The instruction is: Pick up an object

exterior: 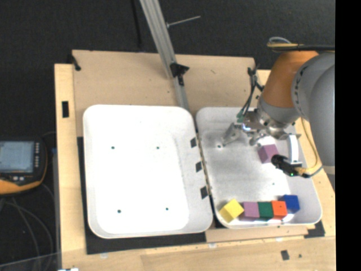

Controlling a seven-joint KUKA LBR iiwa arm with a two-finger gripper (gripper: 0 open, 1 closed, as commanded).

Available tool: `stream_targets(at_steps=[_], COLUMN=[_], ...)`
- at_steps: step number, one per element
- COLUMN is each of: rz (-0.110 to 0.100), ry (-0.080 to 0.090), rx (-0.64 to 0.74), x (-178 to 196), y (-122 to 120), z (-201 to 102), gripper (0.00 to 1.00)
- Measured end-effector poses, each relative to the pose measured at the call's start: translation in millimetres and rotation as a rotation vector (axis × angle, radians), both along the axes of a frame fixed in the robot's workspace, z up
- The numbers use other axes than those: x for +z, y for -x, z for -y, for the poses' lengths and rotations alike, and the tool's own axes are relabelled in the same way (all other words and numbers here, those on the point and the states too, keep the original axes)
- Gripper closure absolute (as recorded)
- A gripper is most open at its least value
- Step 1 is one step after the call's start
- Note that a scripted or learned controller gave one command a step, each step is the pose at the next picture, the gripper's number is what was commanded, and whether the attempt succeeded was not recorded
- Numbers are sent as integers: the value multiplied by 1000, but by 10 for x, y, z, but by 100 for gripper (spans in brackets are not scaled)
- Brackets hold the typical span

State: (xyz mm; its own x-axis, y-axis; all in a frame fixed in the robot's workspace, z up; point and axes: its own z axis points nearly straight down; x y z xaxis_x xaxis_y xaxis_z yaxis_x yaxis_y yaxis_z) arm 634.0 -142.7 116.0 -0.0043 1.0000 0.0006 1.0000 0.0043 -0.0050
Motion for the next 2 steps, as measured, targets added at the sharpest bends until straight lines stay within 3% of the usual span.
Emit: stream_targets(at_steps=[2], rz=[6], ry=[2], rx=[-1], x=[50], y=[-10], z=[16], gripper=[0])
